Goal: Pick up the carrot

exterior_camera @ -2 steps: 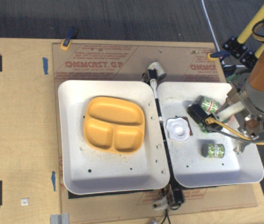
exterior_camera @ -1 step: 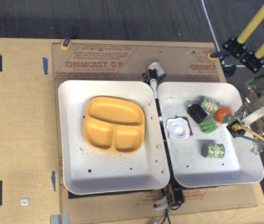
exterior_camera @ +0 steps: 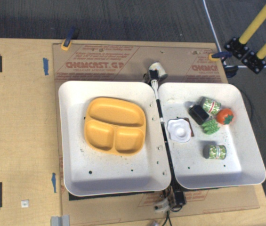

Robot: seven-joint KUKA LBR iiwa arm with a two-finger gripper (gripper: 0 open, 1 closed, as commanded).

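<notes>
The carrot [exterior_camera: 224, 117] is a short orange-red piece with a green leafy end [exterior_camera: 210, 127]. It lies in the right white bin [exterior_camera: 250, 171], toward that bin's far right. It touches a green can [exterior_camera: 211, 106] on its far side, and a black block [exterior_camera: 198, 114] sits just left of that can.
A white cup [exterior_camera: 179, 130] stands near the right bin's left wall, and a second green can [exterior_camera: 215, 151] lies nearer the front. The left bin [exterior_camera: 71, 173] holds a yellow divided plate [exterior_camera: 115, 125]. Yellow-and-black bars [exterior_camera: 253, 32] cross the top right corner.
</notes>
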